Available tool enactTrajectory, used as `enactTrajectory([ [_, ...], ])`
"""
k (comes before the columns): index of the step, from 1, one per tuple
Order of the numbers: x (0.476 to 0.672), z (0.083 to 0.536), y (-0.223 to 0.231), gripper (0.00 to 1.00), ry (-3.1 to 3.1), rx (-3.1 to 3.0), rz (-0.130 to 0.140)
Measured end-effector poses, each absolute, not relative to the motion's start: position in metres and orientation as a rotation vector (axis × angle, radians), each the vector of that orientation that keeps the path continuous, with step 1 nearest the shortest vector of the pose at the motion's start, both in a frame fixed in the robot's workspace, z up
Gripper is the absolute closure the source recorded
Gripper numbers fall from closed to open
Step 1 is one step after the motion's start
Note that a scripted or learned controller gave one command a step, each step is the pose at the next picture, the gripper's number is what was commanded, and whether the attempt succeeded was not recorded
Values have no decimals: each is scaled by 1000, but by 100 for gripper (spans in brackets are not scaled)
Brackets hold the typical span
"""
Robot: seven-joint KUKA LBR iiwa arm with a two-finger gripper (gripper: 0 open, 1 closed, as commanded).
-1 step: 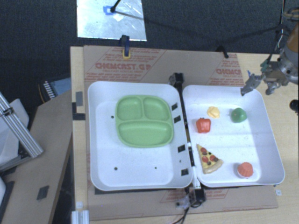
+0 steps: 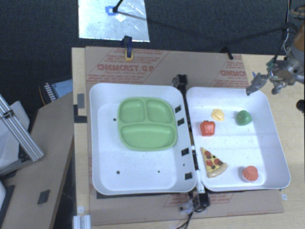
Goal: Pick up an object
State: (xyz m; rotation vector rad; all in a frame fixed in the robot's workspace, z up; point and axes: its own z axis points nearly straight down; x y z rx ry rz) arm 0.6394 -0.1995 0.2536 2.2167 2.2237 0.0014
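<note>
The right bin holds several toy foods: a small yellow piece, a green ball, a red pepper, a pizza slice and a round red-orange piece. My gripper hangs over the bin's far right corner, above and to the right of the green ball. Its two fingers are spread open with nothing between them.
A green divided plate lies in the left bin. Black clips run along the divider between the bins. A shiny metal sheet lies beyond the bench, and an aluminium frame stands at the left.
</note>
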Motion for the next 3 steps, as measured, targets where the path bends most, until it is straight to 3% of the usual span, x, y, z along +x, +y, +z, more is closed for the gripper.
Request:
enactTrajectory([
  [2, 643, 151, -204, 0, 2224, 2215, 1],
  [3, 634, 93, -200, 0, 2225, 2221, -2],
])
